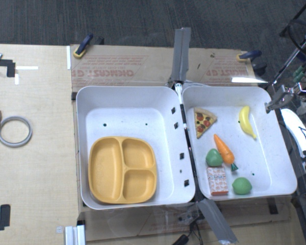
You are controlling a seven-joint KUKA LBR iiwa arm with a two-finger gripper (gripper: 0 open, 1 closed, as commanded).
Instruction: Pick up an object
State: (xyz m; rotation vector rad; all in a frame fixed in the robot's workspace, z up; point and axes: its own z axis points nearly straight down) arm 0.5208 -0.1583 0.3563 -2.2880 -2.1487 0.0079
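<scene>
The carrot (224, 149) lies loose mid-bin, pizza slice (204, 122) and banana (247, 121) above it, probably dumped there for grabbing, and the gripper's state honestly can't be told.

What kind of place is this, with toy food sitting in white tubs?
Most likely a robotics lab bench set up for grasping tests. Two white bins sit clamped over cardboard, one holding a yellow divided plate, the other toy food such as a banana and carrot.
</scene>
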